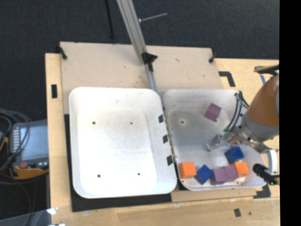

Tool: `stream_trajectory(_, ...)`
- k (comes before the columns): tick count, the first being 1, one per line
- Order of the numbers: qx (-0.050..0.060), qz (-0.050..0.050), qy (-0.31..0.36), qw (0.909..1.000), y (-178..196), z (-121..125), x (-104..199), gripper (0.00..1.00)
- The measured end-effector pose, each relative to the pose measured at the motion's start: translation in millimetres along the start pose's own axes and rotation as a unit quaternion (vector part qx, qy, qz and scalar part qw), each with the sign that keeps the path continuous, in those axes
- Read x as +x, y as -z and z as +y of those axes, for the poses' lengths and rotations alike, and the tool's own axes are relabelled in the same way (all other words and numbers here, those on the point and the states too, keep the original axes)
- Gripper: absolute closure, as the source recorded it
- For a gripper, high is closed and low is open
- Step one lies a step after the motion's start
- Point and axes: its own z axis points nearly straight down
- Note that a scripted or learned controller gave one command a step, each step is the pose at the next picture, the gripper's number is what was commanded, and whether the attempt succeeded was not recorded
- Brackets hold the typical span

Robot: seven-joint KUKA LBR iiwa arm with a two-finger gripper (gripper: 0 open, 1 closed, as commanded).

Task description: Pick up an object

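Blue cube [233, 154] just beside hand [217, 143]

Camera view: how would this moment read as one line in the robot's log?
gripper: low in right bin, holding nothing seen | nearest: blue block | purple block apart | left bin
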Motion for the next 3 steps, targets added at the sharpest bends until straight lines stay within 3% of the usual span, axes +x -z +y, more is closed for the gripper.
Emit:
stream_trajectory(1, -0.003, 0.0, -0.003, 1.0, 12.4, 1.2, -0.8, 1.0)
stream_trajectory(3, 0.0, 0.002, 0.003, 1.0, 106.3, 12.1, 2.0, 1.0)
